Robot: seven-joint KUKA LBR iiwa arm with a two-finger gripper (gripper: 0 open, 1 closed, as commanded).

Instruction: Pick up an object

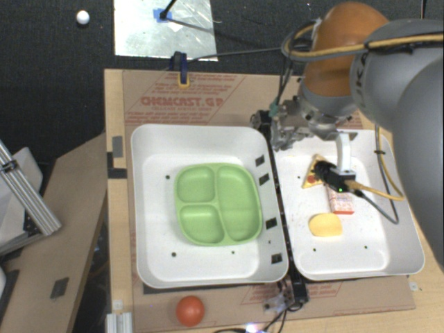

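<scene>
One pair of fingers (281,136) above right bin (388,255), far left corner, gap cannot be told

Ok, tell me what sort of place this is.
Most likely a robotics lab's grasping test bench: a grey robot arm reaches over the right white bin, which holds a yellow lump; the left white bin holds a green divided plate; both sit on cardboard.

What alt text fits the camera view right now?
Grey arm's end effector hangs over the far corner of the right white bin, which holds a yellow lump, reddish packet and orange wedge. The left white bin holds a green divided plastic tray.
</scene>
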